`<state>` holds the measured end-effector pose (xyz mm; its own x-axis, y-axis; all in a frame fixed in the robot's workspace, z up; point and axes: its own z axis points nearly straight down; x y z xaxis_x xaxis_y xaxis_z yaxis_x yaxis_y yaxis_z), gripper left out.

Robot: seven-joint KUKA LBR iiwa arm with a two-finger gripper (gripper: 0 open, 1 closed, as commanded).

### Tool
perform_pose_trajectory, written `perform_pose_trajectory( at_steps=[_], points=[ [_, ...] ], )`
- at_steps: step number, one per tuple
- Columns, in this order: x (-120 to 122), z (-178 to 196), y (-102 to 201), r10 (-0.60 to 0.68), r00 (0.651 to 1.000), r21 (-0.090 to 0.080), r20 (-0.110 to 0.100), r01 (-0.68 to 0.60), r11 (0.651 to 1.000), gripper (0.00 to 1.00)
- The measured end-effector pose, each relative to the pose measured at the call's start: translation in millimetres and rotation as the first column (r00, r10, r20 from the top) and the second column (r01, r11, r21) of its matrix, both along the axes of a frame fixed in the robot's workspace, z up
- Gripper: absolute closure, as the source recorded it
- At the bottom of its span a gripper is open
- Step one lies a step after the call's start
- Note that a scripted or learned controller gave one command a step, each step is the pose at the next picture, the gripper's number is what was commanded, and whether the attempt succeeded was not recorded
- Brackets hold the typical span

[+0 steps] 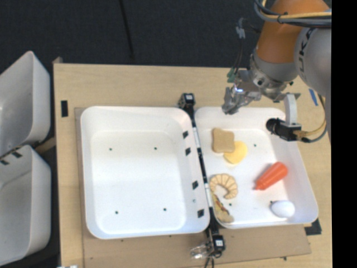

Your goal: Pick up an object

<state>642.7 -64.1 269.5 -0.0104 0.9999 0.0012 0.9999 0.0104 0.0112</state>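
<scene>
Camera view looks down on the counter, which carries two white bins side by side. Left bin is the larger-looking one; right bin holds the objects. Above its far left corner hangs the tool, nothing between its fingers, and I cannot tell how wide they stand. Inside lie an orange carrot, a croissant, a toast slice overlapping a yellow disc, and a white egg.

My gripper hangs over the upper edge of the right bin. Below it lie a toast slice on a yellow disc, a croissant, a carrot and a white egg.
</scene>
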Motion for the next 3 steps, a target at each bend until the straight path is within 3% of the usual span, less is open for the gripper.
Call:
perform_pose_trajectory(
  at_steps=[1, 2, 3],
  points=[
    [-54, 34, 42, -0.004, 1.000, 0.000, -0.008, 0.004, 1.000, 1.00],
    [-94, 60, 88, -0.003, 1.000, 0.001, -0.009, 0.003, 1.000, 1.00],
    [-98, 165, 136, -0.002, 1.000, 0.002, 0.002, 0.002, 1.000, 1.00]
  ],
)
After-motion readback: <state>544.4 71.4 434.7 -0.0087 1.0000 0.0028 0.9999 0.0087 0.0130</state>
